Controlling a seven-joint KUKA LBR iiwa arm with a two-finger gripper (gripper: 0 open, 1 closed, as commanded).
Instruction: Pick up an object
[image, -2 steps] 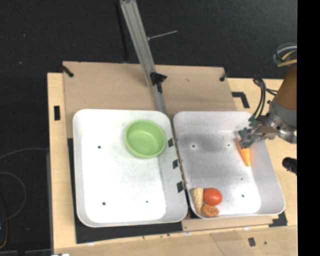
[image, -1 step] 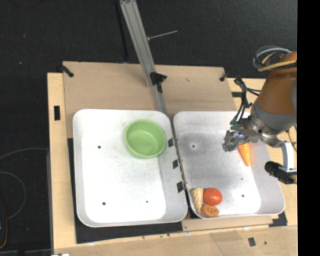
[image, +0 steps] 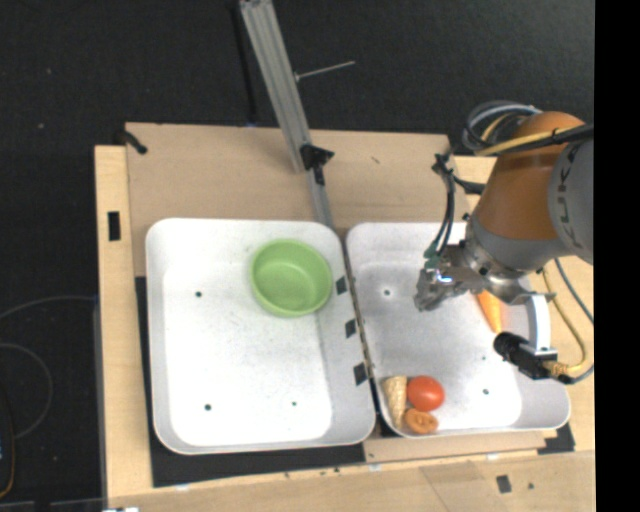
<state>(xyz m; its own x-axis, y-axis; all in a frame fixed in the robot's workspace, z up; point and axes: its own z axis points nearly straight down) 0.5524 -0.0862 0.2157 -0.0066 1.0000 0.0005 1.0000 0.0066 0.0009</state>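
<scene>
My gripper (image: 432, 292) hangs over the upper middle of the right bin (image: 400, 335), below the orange-banded wrist. A red tomato-like ball (image: 426, 392) lies near that bin's front edge, well below the gripper. Beside it sit a pale bread-like piece (image: 396, 393) and a small brown piece (image: 420, 422). An orange carrot-shaped thing (image: 489, 310) lies right of the gripper, partly under the arm. A green bowl (image: 291, 278) rests in the upper right of the left bin (image: 200, 370).
A grey metal pole (image: 285, 95) slants from the top of the view down to the gap between the bins. Black cables and a black fitting (image: 525, 356) hang off the arm over the right bin's right side. The tan bench (image: 220, 170) surrounds both bins.
</scene>
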